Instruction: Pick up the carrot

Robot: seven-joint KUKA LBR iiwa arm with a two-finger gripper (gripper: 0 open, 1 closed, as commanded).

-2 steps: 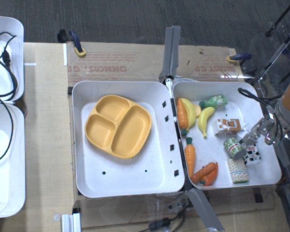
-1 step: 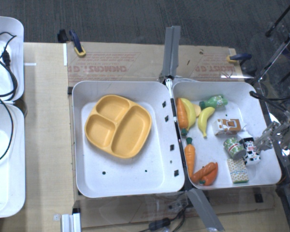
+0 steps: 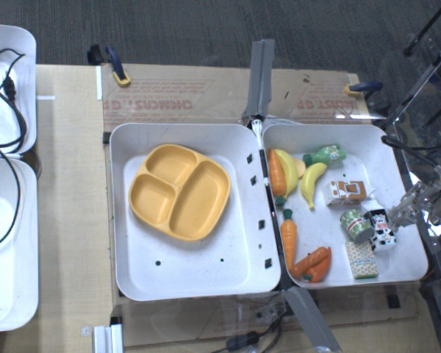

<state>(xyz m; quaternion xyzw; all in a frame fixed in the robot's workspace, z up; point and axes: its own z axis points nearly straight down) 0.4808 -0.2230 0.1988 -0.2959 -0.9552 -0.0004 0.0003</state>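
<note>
The carrot (image 3: pixel 288 237) lies against the right bin's (image 3: pixel 404 197) left wall, with another orange vegetable (image 3: pixel 313 263) touching its tip. The gripper (image 3: pixel 414 206) hovers at the far right edge; I can't tell its state. A descent here risks clipping the wall or grabbing the wrong orange piece.

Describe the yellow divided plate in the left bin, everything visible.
The yellow divided plate looks like matte plastic, rounded and roughly triangular, with three compartments split by raised ridges: two smaller ones and one large. It lies flat, right side up, turned at an angle, on the floor of the left bin, touching nothing else.
</note>
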